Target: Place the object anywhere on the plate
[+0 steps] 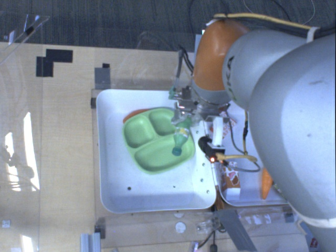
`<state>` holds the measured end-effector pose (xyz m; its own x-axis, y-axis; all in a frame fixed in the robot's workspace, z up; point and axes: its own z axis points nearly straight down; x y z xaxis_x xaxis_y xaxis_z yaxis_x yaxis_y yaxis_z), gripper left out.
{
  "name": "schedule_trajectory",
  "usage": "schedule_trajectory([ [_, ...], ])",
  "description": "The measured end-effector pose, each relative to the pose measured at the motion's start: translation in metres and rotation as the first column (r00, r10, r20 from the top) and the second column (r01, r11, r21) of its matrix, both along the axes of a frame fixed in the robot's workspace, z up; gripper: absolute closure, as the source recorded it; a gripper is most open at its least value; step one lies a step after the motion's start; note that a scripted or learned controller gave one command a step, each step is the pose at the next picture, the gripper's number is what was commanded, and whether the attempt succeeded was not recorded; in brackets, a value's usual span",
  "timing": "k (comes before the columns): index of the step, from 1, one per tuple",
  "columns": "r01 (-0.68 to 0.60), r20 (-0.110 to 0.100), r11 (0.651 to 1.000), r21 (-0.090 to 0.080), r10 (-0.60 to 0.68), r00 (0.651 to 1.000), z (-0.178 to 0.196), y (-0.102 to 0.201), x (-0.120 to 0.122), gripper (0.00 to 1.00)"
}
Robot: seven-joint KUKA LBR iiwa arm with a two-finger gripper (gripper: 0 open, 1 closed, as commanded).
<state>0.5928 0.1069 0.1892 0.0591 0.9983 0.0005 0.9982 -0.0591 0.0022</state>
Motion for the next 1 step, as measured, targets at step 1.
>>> schedule_trajectory([
  [1, 0.000, 0.001, 1.000, 0.000, 0.000, 1.000, 0.0003, -0.0001, 0.0001, 0.00],
])
